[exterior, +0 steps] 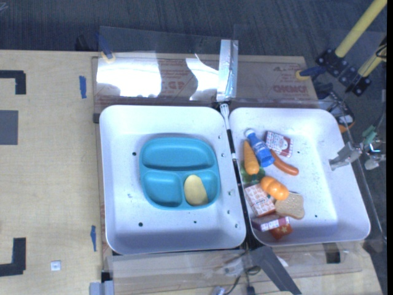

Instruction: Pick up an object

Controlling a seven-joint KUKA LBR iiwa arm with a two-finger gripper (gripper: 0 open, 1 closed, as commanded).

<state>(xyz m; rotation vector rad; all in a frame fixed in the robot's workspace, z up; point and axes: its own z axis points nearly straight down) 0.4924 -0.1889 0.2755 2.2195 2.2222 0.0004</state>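
Glossy plastic bins (123, 226) — plywood bench (43, 165)

A wooden worktop (43, 183) carries two white bins side by side. The left bin (116, 214) holds a blue divided tray (166, 158). A clear panel (159, 72) stands behind the bins, blue tape (82, 86) marks the wood, and a yellow pole (367, 17) slants at upper right.

A single fixed camera looks down from above at a slant, far enough back to take in both bins. The left bin (116, 183) sits at frame centre, the right bin (325, 183) toward the right, and the wooden bench (43, 183) spreads to the left edge.
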